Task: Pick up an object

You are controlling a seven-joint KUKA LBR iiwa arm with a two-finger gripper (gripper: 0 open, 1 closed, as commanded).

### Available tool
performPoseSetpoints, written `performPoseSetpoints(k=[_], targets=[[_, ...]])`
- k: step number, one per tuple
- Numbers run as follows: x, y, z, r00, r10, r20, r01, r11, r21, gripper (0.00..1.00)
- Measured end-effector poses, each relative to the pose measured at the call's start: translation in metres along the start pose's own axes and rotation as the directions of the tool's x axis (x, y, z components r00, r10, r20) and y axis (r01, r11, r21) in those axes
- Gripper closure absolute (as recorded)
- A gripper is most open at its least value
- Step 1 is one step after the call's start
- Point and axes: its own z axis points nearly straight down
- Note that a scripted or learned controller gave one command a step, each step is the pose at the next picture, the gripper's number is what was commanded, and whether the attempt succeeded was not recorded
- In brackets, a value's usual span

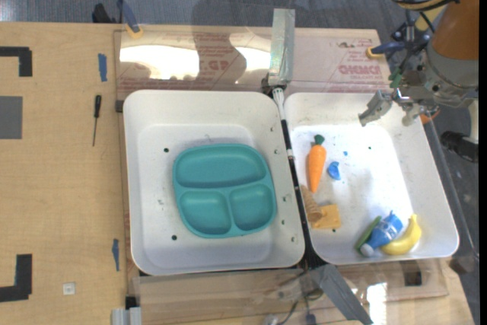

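Near right corner of right bin (437, 186): banana (405, 237) touching blue-green bottle (378, 234). Cracker-like orange piece (326, 216) near left wall; carrot (316, 161) and small blue bit (333, 171) beyond. Left bin (144, 164) holds teal divided tray (224, 189). Far right: claw (392, 109) over bin's far edge, fingers spread, gripping nothing.

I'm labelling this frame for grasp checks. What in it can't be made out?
- Tool, camera view: small and blurred, fingers open or shut unclear.
- Arm: cut off by the right edge.
- Blue bottle: its right end is hidden behind the banana.
- Small blue piece: too small to identify.
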Motion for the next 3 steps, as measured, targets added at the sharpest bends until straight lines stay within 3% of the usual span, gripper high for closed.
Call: performPoseSetpoints(k=[1, 2, 3], targets=[[0.049, 0.000, 0.122, 0.998, 0.067, -0.001, -0.067, 0.998, 0.009, 0.00], [0.023, -0.047, 0.132, 0.997, 0.082, 0.001, -0.082, 0.997, -0.005, 0.00], [0.045, 0.003, 0.133, 1.000, 0.008, 0.001, -0.008, 1.000, -0.006, 0.00]])
